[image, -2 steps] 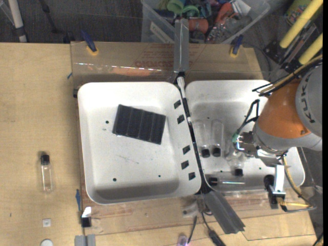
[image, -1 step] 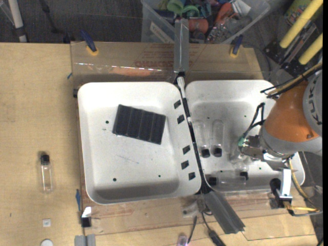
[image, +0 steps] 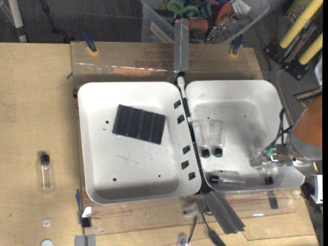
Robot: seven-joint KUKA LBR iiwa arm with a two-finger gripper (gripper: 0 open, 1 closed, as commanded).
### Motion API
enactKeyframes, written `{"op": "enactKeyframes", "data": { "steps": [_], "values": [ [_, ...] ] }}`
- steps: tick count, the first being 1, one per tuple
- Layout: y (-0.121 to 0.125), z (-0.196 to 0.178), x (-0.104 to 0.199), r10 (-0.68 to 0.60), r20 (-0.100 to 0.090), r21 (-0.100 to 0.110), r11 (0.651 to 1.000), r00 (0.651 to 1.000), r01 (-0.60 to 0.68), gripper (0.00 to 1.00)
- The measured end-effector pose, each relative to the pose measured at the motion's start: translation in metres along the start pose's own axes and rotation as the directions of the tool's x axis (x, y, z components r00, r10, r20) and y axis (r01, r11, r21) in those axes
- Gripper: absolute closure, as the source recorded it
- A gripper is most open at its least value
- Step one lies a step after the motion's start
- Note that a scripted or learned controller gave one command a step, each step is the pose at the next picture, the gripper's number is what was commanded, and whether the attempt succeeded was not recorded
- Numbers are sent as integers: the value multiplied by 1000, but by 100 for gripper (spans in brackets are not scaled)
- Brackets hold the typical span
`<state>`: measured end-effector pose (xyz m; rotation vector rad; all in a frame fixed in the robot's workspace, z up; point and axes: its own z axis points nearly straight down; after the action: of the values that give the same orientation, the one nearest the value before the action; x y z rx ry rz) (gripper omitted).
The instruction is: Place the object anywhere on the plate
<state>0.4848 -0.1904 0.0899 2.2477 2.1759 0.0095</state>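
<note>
A black ribbed rectangular plate (image: 139, 123) lies flat in the left bin (image: 97, 188), in its upper middle. Several clear vials with black caps lie in the right bin (image: 241, 94): two side by side (image: 211, 137) near the divider, and one (image: 225, 178) on its side by the front wall. My gripper (image: 264, 159) is low over the right bin's front right corner, far from the plate. Something clear and glinting sits at its tip, too blurred to identify. A small black cap (image: 268, 180) lies just in front of the gripper.
Another clear vial (image: 46, 171) lies on the wooden bench left of the bins. A grey divider bar (image: 185, 132) with black clips runs between the bins. A tub of colourful items (image: 205, 6) stands behind the bench, and cables hang beside the arm (image: 310, 129).
</note>
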Motion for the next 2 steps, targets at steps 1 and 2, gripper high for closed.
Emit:
{"op": "enactKeyframes", "data": {
  "steps": [1, 2],
  "values": [
    [31, 0, -26, -306, -8, 4, 952, 952, 306, 100],
    [29, -1, 3, -635, 2, 0, 773, 773, 635, 100]
  ]
}}
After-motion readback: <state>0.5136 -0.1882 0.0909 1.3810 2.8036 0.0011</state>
